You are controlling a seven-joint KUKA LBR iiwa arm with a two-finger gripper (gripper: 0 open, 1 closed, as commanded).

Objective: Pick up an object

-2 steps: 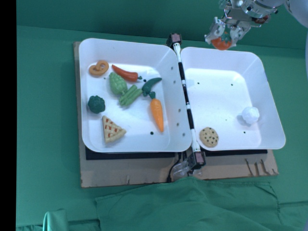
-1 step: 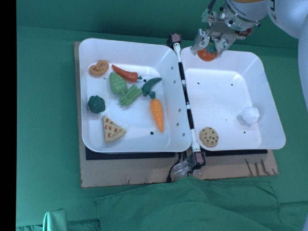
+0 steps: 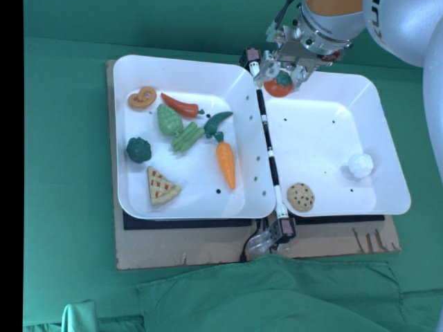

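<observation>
My gripper (image 3: 280, 80) hangs over the far left corner of the right bin (image 3: 387, 137), shut on a red tomato (image 3: 279, 86) with a green top that shows between its fingers, lifted off the bin floor. In the left bin (image 3: 124, 116) lie a pretzel (image 3: 142, 98), a red chili (image 3: 180, 105), a green artichoke-like piece (image 3: 169, 120), green beans (image 3: 187, 137), a dark green pepper (image 3: 217, 122), a carrot (image 3: 226, 162), broccoli (image 3: 138, 149) and a pie slice (image 3: 162, 186).
A chocolate-chip cookie (image 3: 300, 196) sits at the near left of the right bin and a white cauliflower (image 3: 360, 164) near its right wall. The ridge where the bins meet (image 3: 268, 144) runs just below the gripper. Green cloth (image 3: 277, 296) lies in front.
</observation>
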